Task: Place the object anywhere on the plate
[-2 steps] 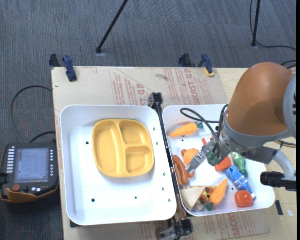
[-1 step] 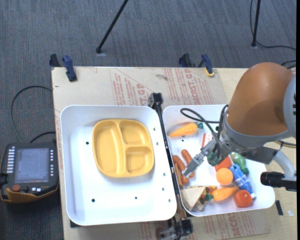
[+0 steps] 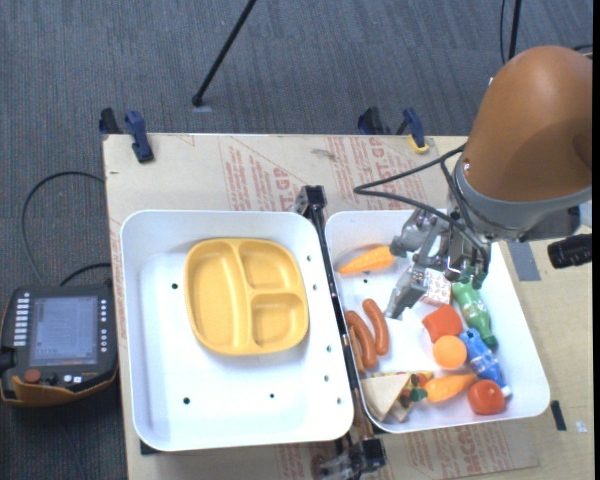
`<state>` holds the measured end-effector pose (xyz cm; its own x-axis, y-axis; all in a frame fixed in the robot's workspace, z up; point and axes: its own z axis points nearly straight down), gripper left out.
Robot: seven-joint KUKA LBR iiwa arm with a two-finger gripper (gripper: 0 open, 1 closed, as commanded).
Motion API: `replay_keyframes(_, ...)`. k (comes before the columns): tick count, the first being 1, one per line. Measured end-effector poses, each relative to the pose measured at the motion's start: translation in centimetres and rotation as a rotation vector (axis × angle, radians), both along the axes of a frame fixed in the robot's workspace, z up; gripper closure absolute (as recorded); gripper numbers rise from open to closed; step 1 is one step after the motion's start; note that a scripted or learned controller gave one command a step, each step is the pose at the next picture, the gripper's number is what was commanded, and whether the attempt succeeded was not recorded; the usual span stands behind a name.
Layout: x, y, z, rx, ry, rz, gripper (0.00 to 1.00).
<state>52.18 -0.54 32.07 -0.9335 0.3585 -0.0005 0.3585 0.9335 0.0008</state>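
the grey arm (image 3: 525, 138) is hanging over the right bin (image 3: 535, 363), gripper (image 3: 420, 278) spreading empty above crowded glossy toy food. snagging two pieces is looking likely. the smooth yellow sectioned plate (image 3: 247, 295) is waiting in the left bin (image 3: 150, 368). the tapered orange carrot (image 3: 368, 260), possibly the target, is lying beside the gripper.

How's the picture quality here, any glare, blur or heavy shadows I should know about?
Camera view: lighting is even and soft, with no strong glare on the plate or the bins. The arm's orange band looms large and slightly soft at the right. The gripper looks a bit blurred, and the toys cast only faint shadows.
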Motion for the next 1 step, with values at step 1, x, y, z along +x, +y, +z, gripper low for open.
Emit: replay_keyframes(1,-0.01,0.00,-0.01,0.000,0.000,0.000,0.00)
